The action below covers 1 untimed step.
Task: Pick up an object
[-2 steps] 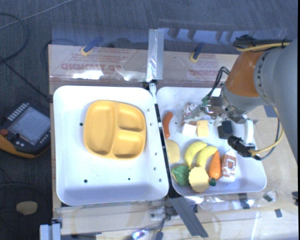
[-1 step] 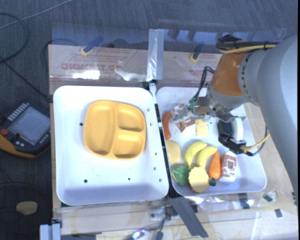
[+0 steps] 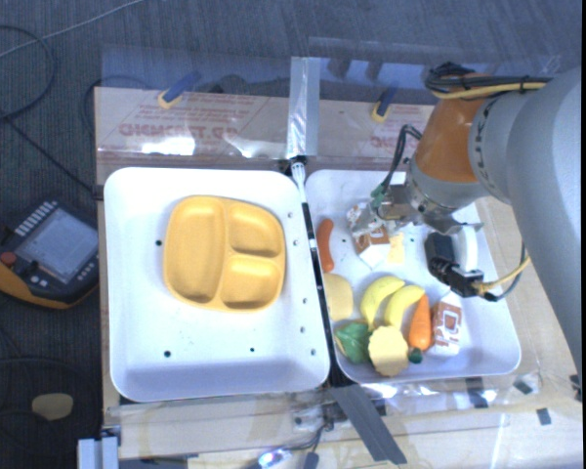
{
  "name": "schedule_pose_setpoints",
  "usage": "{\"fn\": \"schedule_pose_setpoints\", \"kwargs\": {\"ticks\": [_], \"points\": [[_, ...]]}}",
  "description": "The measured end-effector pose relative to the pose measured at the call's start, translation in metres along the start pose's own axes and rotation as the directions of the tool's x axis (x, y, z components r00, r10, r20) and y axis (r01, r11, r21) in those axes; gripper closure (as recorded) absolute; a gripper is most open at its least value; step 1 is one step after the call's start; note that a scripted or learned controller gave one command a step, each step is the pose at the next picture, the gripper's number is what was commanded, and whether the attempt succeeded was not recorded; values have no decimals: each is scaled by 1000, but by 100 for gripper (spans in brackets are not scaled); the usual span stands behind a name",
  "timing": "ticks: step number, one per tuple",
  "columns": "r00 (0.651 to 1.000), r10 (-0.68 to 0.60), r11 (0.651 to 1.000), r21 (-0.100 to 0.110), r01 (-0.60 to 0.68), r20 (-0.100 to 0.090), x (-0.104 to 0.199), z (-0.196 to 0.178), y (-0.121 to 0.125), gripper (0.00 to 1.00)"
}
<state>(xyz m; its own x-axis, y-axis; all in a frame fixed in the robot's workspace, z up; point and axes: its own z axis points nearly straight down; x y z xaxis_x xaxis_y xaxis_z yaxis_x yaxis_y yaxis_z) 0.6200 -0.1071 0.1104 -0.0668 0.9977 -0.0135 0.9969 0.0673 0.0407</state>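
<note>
The grey arm with its orange band (image 3: 447,145) reaches in from the right over the right bin (image 3: 488,355), and its gripper (image 3: 389,203) sits low over the far part of that bin, just above a small brown-and-white item (image 3: 373,239) and a pale yellow piece (image 3: 397,251); whether the fingers are open or closed cannot be told from this slanted view, and nothing is seen held between them. The things to pick all lie in the right bin: an orange sausage (image 3: 325,244) along its left wall, a pale potato-like piece (image 3: 340,296) below it, two yellow bananas (image 3: 391,299) in the middle, a carrot (image 3: 421,322) touching them on the right, a green pepper (image 3: 352,340) and a yellow block (image 3: 388,350) near the front wall, and a white-and-red carton (image 3: 448,327) beside the carrot. The left bin (image 3: 137,360) holds a yellow divided tray (image 3: 225,252). A handheld pendant (image 3: 39,254) lies off the bench at the left
</note>
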Motion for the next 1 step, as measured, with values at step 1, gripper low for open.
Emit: {"fn": "schedule_pose_setpoints", "kwargs": {"ticks": [1], "points": [[991,136,990,41,-135,-5,45,-72,44,100]]}}
